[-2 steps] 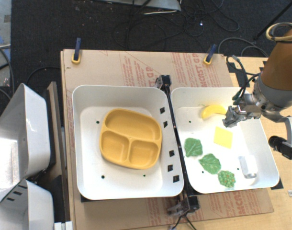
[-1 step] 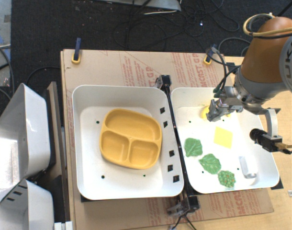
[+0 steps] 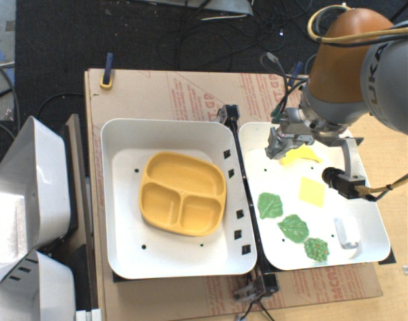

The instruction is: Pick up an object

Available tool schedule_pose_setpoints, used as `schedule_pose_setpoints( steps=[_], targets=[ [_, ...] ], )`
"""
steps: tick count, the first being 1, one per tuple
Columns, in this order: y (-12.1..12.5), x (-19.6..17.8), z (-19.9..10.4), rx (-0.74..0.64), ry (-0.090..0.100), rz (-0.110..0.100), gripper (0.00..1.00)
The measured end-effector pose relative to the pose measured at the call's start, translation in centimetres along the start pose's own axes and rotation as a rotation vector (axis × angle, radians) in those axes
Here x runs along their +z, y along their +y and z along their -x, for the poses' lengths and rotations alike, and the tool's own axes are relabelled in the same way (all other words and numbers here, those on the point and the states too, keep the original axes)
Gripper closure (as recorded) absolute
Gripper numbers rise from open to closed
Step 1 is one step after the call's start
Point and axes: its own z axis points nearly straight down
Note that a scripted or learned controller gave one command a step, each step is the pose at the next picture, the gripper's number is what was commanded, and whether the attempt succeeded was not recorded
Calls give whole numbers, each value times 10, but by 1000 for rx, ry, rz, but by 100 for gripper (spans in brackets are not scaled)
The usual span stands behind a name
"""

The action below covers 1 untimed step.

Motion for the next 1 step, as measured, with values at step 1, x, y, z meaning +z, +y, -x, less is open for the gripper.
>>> schedule_pose_setpoints(
  steps=[1],
  targets=[
    [25,17,-45,1,-1,-1,100]
  ],
)
